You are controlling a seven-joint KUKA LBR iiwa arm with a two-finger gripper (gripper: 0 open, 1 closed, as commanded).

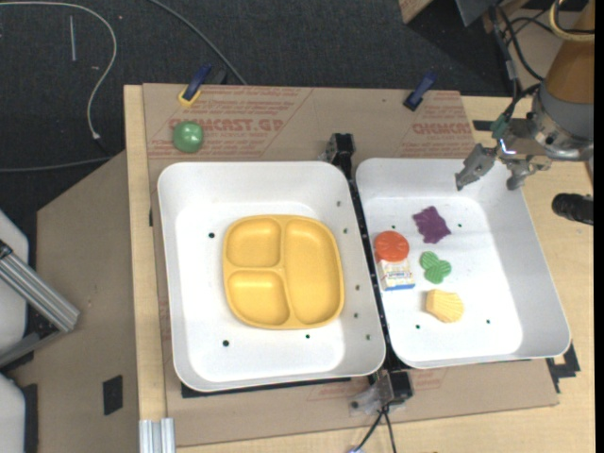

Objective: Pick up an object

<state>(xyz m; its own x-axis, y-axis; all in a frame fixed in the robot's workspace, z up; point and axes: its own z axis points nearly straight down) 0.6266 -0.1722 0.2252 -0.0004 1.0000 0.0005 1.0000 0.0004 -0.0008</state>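
From the overhead camera I see two white bins side by side on the bench (pixel 142 281). The left bin (pixel 189 338) carries a yellow divided plate (pixel 283 271). The right bin (pixel 514 319) holds the candidates for picking, clustered toward its left half: a purple piece (pixel 431 223) furthest back, an orange-red round piece (pixel 392 246) near the inner wall, a small boxy item (pixel 397 275) with a label touching it from the front, a green piece (pixel 435 268) just beside that, and a yellow shell-like piece (pixel 444 305) nearest the front. A green ball (pixel 189 137) sits on the bench behind the left bin, outside both.

All of these look like small toy food, so I judge them light and fairly stiff, with smooth plastic skins that could slip under a glancing pinch. The yellow piece stands a little apart from the rest, which makes it the cleanest target; I would close across its narrower width, coming straight down. The orange-red piece and the box touch each other, so a grab there risks nudging both.

The gripper (pixel 494 166) hangs over the back right corner of the right bin, well apart from the toys. Its two fingers are spread wide, with nothing between them and nothing touching them.
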